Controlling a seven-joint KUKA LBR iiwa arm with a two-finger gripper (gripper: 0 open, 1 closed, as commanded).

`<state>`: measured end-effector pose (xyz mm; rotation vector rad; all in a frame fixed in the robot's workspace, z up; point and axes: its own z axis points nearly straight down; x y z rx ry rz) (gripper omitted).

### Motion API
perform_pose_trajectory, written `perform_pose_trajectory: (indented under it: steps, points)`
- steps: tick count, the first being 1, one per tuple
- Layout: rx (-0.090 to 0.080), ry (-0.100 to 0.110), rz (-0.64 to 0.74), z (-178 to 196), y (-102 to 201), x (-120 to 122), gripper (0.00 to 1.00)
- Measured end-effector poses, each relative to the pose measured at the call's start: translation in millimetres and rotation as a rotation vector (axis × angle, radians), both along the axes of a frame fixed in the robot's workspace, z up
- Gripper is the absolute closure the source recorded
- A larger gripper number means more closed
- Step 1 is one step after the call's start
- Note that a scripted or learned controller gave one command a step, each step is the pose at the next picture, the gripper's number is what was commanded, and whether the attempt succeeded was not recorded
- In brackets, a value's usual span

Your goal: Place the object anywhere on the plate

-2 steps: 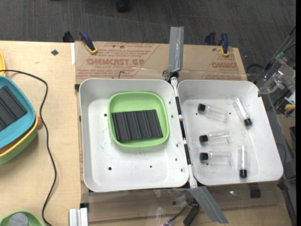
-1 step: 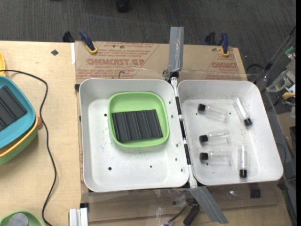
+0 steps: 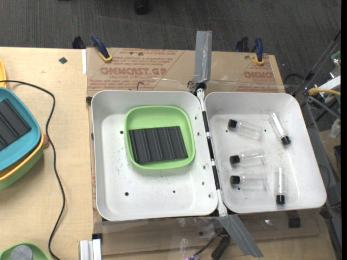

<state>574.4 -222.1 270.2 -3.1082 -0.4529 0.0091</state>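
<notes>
Two white bins sat side by side on the bench. The L bin point(image 3: 108, 194) held a green plate point(image 3: 159, 118), roughly centred and toward the far wall, w/ a dark ribbed pad point(image 3: 158, 144) lying flat on it.

The R bin point(image 3: 303, 199) held five clear vials w/ black caps, all lying down and apart from each other, none on the plate:
- vial 1 point(image 3: 245, 128) at far L
- vial 2 point(image 3: 278, 127) at far R, slanted
- vial 3 point(image 3: 248, 158) at mid L
- vial 4 point(image 3: 250, 182) at near L
- vial 5 point(image 3: 280, 183) at near R, cap toward the near wall

Cardboard point(image 3: 141, 66) lay behind the bins, held by blue clamps point(image 3: 101, 47). A teal tray point(image 3: 16, 129) sat at the L edge, w/ a black cable point(image 3: 54, 161) beside it.
</notes>
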Motion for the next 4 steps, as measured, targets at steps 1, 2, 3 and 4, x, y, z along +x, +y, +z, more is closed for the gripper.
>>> perform_pose_trajectory:
  steps: [1,2,3,4]
  points:
    - [0.001,0.0,-0.083,3.0,-0.1,-8.8,0.0]
    - [0.0,0.001,-0.089,-8.4,0.2,-21.7,0.0]
    - [0.001,0.0,-0.092,5.2,-0.2,-41.2,0.0]
    - [0.001,0.0,-0.092,7.4,0.2,-55.9,0.0]
